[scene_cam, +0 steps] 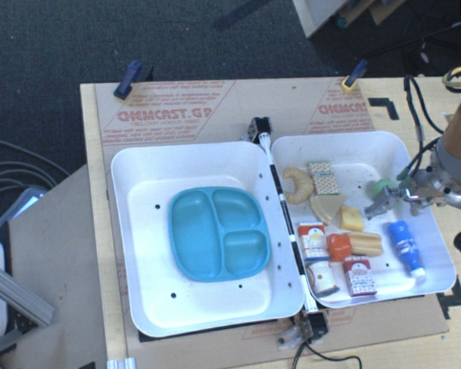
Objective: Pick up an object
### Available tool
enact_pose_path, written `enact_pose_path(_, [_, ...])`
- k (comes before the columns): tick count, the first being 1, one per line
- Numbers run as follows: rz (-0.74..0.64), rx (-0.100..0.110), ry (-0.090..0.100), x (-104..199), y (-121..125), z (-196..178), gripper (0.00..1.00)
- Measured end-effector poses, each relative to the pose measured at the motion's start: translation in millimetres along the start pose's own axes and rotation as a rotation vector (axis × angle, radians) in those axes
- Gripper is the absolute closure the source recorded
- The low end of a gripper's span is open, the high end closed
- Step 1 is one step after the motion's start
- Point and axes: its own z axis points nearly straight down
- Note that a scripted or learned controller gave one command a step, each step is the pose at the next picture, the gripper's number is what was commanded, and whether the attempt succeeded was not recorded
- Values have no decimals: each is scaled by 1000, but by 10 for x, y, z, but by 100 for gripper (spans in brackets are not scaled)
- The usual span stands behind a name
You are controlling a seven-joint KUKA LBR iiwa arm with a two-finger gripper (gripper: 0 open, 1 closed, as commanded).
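Observation:
The right bin (344, 140) holds several toy foods: a tan croissant (298, 184), a patterned box (323, 177), a pale cheese wedge (326, 207), a yellow block (352, 218), a red tomato (338, 246), a bun (366, 244), a blue bottle (404, 245) and red cartons (359, 276). My gripper (382, 203) reaches in from the right. It hangs low over the bin's right half, just right of the yellow block and above the blue bottle. A small green piece (382, 186) sits right beside it. Nothing is visibly held.
The left bin (137, 158) holds a blue divided plate (218, 233). A black hinge strip (281, 216) runs between the bins. Black cables (416, 116) trail by the arm at the right. Clamps (129, 79) pin the board's far corners.

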Motion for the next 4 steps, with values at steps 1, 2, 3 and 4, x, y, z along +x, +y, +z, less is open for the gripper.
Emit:
enact_pose_path(1, [-1,-1,0,324,131,1082,0])
enact_pose_path(2, [1,-3,-1,318,135,981,100])
enact_pose_path(3, [1,-2,-1,319,132,984,0])
enact_pose_path(4, [-2,-4,-1,811,686,1072,0])
